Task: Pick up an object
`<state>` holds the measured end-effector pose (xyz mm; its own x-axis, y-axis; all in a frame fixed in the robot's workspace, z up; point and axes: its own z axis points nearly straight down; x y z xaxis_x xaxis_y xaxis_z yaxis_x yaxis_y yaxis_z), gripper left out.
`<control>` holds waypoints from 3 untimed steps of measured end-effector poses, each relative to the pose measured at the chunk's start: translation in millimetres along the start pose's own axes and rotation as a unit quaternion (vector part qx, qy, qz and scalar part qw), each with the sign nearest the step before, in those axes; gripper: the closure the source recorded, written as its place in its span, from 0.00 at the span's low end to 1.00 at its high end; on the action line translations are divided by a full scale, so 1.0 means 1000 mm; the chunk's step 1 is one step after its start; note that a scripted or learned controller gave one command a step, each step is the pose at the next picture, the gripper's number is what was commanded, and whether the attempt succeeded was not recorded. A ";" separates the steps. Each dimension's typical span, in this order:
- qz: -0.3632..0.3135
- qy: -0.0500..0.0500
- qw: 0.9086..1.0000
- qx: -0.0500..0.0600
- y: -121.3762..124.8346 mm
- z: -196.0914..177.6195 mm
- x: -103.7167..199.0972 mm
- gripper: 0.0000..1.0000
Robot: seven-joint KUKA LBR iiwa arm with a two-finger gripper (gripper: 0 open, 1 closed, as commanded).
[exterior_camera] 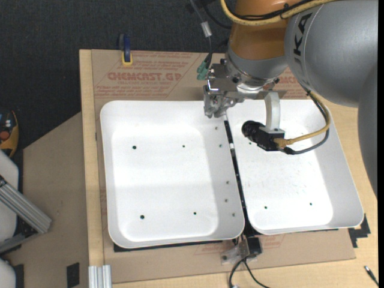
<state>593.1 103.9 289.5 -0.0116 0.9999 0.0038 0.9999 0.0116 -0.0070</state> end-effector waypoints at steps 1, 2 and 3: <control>0.006 -0.002 1.000 -0.002 -0.012 -0.015 -0.013 1.00; 0.005 -0.001 1.000 -0.005 -0.029 -0.040 -0.011 1.00; 0.002 -0.002 1.000 0.002 -0.054 0.046 0.054 1.00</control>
<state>538.5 157.8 244.4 -0.0067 1.0000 0.0001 0.9999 0.0067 -0.0112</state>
